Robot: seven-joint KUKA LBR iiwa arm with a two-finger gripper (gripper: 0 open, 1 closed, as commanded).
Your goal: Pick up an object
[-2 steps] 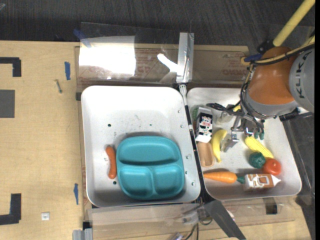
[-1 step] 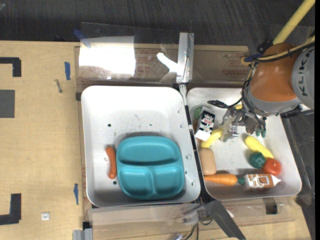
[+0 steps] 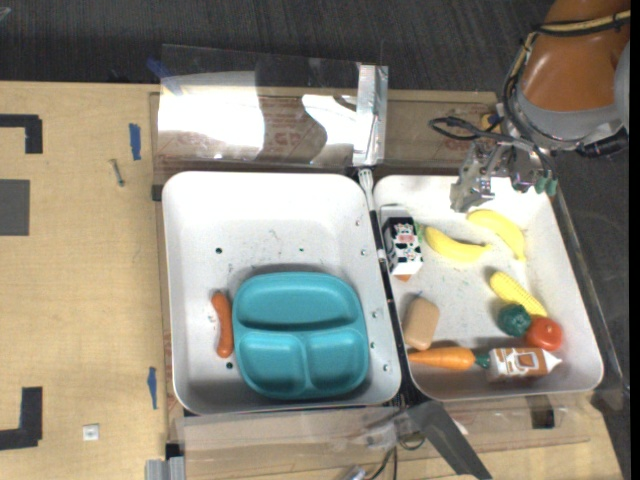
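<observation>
1. Along the right bin's [image 3: 585, 373] near edge lie a carton [image 3: 522, 362], a carrot [image 3: 441, 358] and a tomato [image 3: 545, 333]; a tan block [image 3: 421, 322] stands just above the carrot, by the bin's left wall.
2. In the left bin [image 3: 190, 208], a teal tray [image 3: 298, 333] fills the near half, with an orange sausage-like piece [image 3: 223, 323] against its left side.
3. Mid-bin on the right: a corn cob [image 3: 517, 291] with a green piece [image 3: 514, 319] touching its lower end, and a small printed box [image 3: 402, 246] at the left wall.
4. Two bananas sit toward the far edge. The left banana [image 3: 455, 245] runs roughly left to right; the right banana [image 3: 500, 231] slants down toward the right wall.
5. The gripper [image 3: 478, 183] hangs over the far edge of the right bin, with nothing seen between its fingers (whether they are spread or closed cannot be told from the glare and cabling).
6. Likeliest target, by judgement: the right banana, just below and slightly right of the gripper, so the coming move is a short drop toward the near side.
7. Hard to read: the wrist [image 3: 575, 78] is cut off at the top right corner, and a clear sheet [image 3: 270, 118] glares beyond the left bin.
</observation>
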